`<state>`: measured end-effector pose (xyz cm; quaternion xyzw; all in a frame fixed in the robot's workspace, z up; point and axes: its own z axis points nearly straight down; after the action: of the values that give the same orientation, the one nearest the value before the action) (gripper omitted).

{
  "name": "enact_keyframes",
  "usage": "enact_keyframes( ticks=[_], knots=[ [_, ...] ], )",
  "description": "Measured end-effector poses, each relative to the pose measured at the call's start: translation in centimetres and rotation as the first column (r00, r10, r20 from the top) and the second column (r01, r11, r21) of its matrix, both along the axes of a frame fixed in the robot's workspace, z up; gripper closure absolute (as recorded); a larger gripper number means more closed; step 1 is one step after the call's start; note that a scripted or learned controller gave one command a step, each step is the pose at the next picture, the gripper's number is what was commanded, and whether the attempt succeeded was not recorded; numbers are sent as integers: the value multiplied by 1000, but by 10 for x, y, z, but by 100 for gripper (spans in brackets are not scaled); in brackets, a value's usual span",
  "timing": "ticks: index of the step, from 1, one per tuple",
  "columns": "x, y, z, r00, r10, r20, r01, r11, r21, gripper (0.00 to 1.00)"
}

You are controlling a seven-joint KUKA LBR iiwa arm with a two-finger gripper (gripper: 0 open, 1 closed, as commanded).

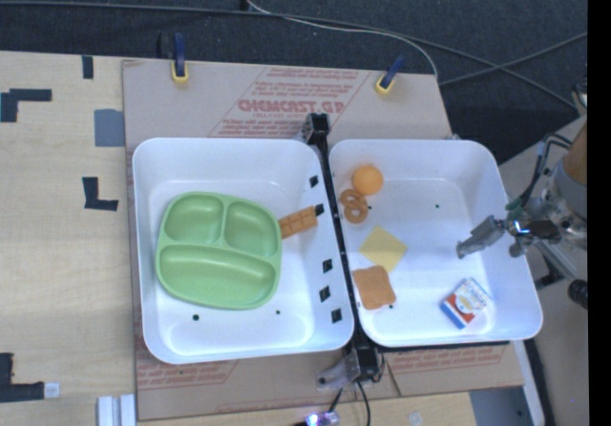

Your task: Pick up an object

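My gripper (474, 243) hangs over the right side of the right bin (477, 159), reaching in from the right with nothing seen in it. Below it, near the bin's front right corner, lies a small white, red and blue packet (466, 304). To its left lies a yellow cheese slice (384, 247), with a brown toast piece (374, 287) in front of that. An orange ball (367, 179) and a brown ring-shaped piece (353, 208) sit at the bin's far left.
The left bin (153, 166) holds a green divided plate (220, 250) and an orange-brown stick (298, 221) by its right wall. A black divider with clips (329, 223) runs between the bins. Cables cross the dark floor behind the bench.
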<state>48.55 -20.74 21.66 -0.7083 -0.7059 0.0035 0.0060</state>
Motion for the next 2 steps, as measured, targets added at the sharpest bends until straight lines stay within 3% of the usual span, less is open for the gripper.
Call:
enact_keyframes(
  ticks=[1, 2],
  knots=[
    [3, 0, 6, 1000, 4, 12, -4, 1000, -3, 0],
    [0, 3, -58, 1000, 3, 5, -3, 1000, -1, 0]
  ],
)
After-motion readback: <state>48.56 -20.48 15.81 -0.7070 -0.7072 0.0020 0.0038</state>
